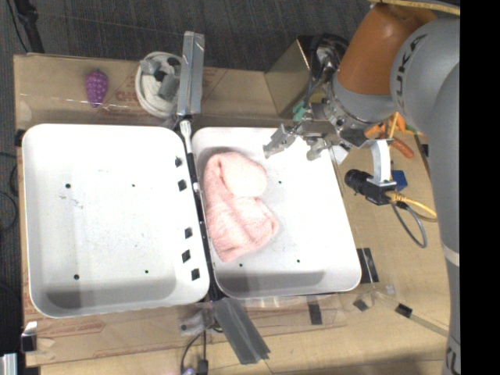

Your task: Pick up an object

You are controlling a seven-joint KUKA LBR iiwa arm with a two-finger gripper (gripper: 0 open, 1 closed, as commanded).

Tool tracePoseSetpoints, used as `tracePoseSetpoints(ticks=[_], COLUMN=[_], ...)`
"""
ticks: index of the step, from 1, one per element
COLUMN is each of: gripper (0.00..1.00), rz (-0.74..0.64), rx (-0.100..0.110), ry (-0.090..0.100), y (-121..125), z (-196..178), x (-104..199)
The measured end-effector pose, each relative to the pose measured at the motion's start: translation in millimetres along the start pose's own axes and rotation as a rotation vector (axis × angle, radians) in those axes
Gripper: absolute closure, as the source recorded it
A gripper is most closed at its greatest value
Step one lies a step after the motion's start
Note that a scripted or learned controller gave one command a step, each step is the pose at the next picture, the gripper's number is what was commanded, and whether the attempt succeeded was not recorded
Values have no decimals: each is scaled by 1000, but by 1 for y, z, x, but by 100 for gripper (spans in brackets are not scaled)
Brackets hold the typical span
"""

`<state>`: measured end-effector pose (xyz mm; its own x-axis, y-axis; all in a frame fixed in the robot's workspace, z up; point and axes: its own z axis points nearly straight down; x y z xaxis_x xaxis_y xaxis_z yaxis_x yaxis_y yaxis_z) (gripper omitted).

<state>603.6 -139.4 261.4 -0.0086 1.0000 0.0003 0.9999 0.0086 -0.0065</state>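
Note:
A pink folded cloth (236, 203) lies in the right bin (328, 233), against its left wall. My gripper (297, 144) hovers over the bin's far edge, up and to the right of the cloth and apart from it. Its two fingers are spread open, one finger (276, 142) toward the left and the other (317, 148) toward the right, with nothing between them.
The left bin (101, 217) stands beside the right one, with a grey divider between them. Behind the bins on the cardboard lie a purple object (96, 87) and a white roll (158, 83). A cardboard box (291, 75) stands at the back near the arm.

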Motion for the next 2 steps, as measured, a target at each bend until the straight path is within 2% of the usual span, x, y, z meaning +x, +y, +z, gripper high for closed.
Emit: tracePoseSetpoints(ticks=[1,2], gripper=[0,0], rz=[-168,-168], rx=[0,0], ry=[0,0], y=[-26,-26], z=[116,116], x=[3,3])
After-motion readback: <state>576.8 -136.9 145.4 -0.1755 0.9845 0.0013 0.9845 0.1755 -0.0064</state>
